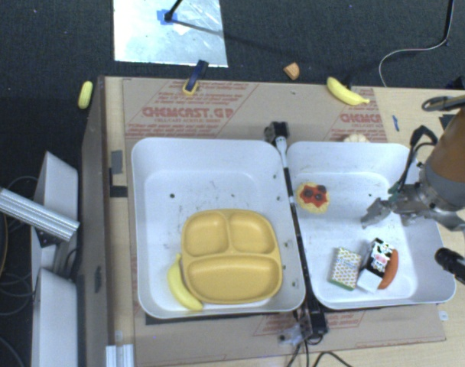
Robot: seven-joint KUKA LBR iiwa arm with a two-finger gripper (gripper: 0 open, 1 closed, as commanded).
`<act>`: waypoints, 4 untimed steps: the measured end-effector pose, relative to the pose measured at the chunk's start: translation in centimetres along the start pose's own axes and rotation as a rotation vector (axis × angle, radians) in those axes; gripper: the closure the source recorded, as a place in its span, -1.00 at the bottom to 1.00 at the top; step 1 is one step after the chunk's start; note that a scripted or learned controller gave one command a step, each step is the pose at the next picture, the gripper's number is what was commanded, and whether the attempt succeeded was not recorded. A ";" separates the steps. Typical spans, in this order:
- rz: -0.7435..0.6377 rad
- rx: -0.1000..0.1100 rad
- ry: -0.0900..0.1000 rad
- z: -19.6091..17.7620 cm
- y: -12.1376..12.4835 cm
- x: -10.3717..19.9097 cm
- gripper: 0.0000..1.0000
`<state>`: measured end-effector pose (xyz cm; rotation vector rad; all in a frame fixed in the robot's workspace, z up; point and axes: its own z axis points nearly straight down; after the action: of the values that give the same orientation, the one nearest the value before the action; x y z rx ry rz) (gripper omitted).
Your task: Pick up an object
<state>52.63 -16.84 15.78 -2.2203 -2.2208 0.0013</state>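
Right bin: shallow white bin (pixel 347 157) with four small things.
Round toy: one yellow pizza-like disc with red and dark spots (pixel 313 198), near the bin's left wall.
Small box: one green-speckled box (pixel 344 268).
Cow carton: one black-and-white carton (pixel 375 263), touching one orange-red sausage (pixel 388 271).
Left bin: one yellow divided plate (pixel 231 254), one yellow banana (pixel 181 286).
Gripper: grey gripper (pixel 379 209) above the right bin, holding nothing.
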 end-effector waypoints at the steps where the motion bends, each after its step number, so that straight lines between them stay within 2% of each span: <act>1: -0.001 -0.003 0.000 6.2 -3.3 6.4 -1.00; 2: -0.004 -0.006 -0.002 1.1 7.4 4.7 -1.00; 3: -0.005 -0.004 -0.001 5.0 9.8 7.1 -1.00; 4: 0.003 -0.024 -0.011 6.4 8.7 7.4 -1.00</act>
<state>61.29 -9.39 9.40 -2.2410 -2.2343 -0.0133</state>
